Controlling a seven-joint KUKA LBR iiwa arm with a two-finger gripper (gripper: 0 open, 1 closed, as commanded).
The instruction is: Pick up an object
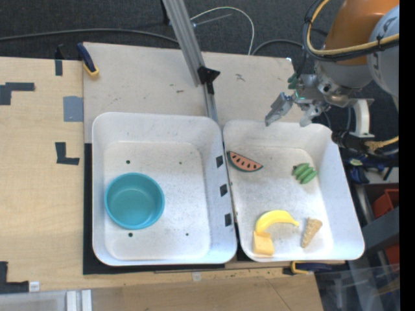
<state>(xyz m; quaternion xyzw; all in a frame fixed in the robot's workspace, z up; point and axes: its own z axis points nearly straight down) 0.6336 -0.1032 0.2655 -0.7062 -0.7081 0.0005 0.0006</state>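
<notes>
Objects available for picking lie in the right bin (337,173): a watermelon slice (245,162) at about ten o'clock within that bin, a green vegetable (304,172) at about two o'clock, a banana (275,221) with a yellow block (262,244) touching its lower end at about six o'clock, and a tan cone (311,231) just beside them at about five o'clock. None is named by the task, so any one would serve. The left bin (104,173) holds a blue bowl (134,201) at about eight o'clock.

The gripper (287,113) hangs above the far rim of the right bin, at twelve o'clock from the bin's centre. Its fingers (275,112) are spread apart and nothing lies between them. It is well apart from every object.

Finding: the step in hand appears to be the approach; no grasp has been made and nothing is lifted. The task stands at its beginning.

Requirement for the next move, as judged: travel toward six o'clock, into the bin, and descend over one chosen object with the fingers astride it. The green vegetable and the watermelon slice are nearest. The banana and yellow block touch, so a grasp there risks catching both or pushing one aside. The flat slice may offer little to grip.
</notes>
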